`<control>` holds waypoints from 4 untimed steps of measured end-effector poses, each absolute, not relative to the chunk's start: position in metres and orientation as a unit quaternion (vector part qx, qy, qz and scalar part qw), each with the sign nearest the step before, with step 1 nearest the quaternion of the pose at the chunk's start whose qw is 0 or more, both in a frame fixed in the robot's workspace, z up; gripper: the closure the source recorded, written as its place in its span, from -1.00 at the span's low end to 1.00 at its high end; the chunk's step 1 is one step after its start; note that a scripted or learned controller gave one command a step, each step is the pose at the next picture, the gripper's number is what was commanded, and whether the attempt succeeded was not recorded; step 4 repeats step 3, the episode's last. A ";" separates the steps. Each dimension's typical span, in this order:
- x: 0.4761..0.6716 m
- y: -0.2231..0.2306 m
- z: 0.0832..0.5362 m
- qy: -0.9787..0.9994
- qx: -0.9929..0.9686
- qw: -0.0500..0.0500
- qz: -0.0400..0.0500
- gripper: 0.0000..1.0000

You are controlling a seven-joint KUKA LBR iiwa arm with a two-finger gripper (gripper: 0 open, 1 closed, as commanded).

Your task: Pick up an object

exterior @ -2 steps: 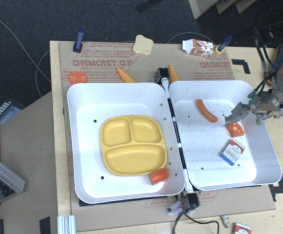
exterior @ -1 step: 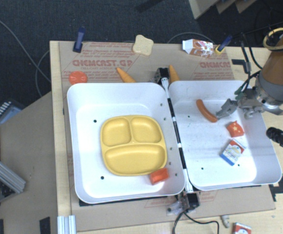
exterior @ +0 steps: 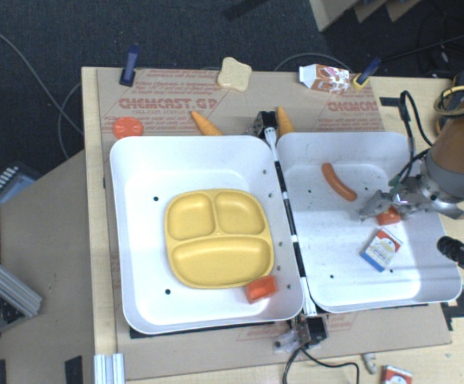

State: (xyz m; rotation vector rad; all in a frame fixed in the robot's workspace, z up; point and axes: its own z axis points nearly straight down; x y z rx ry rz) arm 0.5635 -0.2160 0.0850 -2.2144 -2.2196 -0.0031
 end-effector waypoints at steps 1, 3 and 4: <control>0.564 -0.217 0.096 -0.707 -0.707 0.001 -0.001 1.00; 0.570 -0.083 0.207 -0.708 -0.706 -0.001 -0.001 1.00; 0.570 -0.083 0.207 -0.708 -0.706 -0.001 -0.001 1.00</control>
